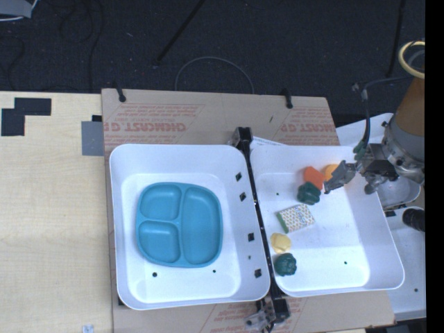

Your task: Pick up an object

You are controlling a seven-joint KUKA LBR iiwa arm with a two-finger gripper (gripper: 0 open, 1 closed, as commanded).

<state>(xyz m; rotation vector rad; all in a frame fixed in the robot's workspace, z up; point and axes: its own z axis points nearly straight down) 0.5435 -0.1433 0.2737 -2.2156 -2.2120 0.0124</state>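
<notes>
Claw [341, 177] sits low over the upper right part of the right bin [374, 272], arm coming in from the right edge. One dark finger [336, 178] is visible, slanting down-left; can't tell if the claw is apart or together, nothing visibly clamped in it.

Just left of the fingertip: orange-red block [313, 175], touching or nearly touching the claw tip. A smaller orange-yellow piece [330, 168] sits right behind the finger, partly hidden by it. Directly below the orange-red block, touching it: dark green lumpy toy [309, 193].

Further down-left, apart from that cluster: flat rectangular checkered pad [297, 218], white with small coloured dots. Its long axis runs roughly left-right, tilted so the right end sits a bit higher; green edge on its left side. It lies flat on the bin floor.

Below the pad, near the divider: small yellow object [280, 242], roundish, no clear long axis. Just below that, a second dark green lumpy toy [284, 263], close to the bin's lower left corner.

Left bin [132, 168] holds a blue divided plate [180, 224] with three compartments, centred, long axis roughly left-right.

Both bins sit side by side on a cardboard sheet [208, 120] on the surface [48, 220]; a black clamp strip [251, 214] runs between them.
</notes>
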